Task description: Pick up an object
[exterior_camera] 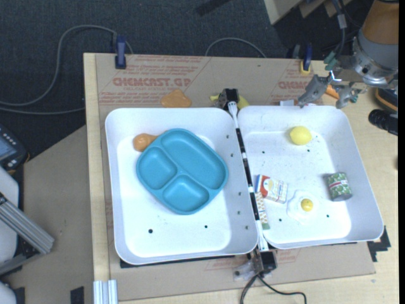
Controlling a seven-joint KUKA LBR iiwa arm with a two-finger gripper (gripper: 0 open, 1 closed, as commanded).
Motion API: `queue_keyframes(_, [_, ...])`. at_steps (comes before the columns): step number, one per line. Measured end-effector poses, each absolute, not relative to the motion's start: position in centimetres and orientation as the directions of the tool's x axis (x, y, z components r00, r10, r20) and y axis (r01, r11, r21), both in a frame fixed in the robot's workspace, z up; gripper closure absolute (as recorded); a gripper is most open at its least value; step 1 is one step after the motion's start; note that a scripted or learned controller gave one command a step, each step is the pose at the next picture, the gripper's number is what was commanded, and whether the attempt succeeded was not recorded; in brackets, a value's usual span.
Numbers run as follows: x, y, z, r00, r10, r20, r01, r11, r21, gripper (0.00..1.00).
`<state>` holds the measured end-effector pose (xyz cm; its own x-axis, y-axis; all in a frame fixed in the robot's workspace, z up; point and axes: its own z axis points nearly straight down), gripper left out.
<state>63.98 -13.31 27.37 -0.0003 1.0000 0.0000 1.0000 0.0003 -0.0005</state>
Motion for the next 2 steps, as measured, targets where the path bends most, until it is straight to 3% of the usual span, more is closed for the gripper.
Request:
queue_keyframes(1, [66.3, -16.8, 9.9, 0.002, 1.000, 0.002, 1.000, -0.002, -0.015, 0.00])
queue_keyframes(2, [66.9, -16.7, 12.4, -0.001, 1.000, -0.003, 1.000, 0.001, 0.009, 1.00])
